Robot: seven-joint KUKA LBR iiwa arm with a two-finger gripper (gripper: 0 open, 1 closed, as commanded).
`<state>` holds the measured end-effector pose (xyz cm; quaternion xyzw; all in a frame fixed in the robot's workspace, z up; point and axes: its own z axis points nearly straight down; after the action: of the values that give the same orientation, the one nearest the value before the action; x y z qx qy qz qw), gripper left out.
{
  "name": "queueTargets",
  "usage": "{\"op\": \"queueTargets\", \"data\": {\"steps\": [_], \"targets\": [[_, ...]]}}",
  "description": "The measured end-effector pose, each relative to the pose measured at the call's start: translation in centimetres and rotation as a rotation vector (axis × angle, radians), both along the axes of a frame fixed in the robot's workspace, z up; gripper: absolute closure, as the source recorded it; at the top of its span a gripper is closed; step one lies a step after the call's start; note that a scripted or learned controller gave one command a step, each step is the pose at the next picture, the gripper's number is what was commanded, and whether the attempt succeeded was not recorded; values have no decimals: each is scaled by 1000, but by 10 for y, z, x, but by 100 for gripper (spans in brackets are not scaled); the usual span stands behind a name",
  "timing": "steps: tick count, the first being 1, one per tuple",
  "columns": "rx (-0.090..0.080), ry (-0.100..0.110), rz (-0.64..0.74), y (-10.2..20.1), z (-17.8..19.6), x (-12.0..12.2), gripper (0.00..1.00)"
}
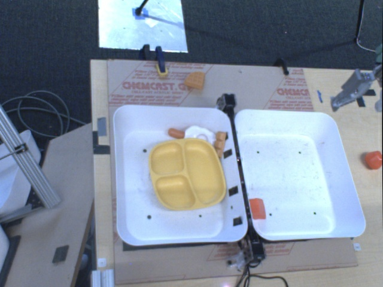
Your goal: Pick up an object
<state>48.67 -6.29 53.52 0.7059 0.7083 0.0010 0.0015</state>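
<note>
The left bin (131, 220) holds a yellow divided plate (187, 174). Behind the plate lie a small orange sausage shape (176, 133), a white piece (199, 133) and a small tan piece (220, 141). A red-orange block (257, 208) sits at the near left corner of the right bin (335, 178). My gripper (342, 99) hangs at the far right, above the bench and beyond the right bin's far right corner, well away from all the objects.
A tan object (194, 80) lies on the board behind the left bin, near a blue and yellow clamp (160, 61). An orange item (373, 159) sits on the bench right of the right bin. Black clips (227, 102) join the bins at the middle.
</note>
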Motion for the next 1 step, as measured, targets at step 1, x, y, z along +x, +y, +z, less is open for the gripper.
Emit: {"op": "queueTargets", "data": {"steps": [1], "targets": [[0,0,0,0,0,0,0]]}}
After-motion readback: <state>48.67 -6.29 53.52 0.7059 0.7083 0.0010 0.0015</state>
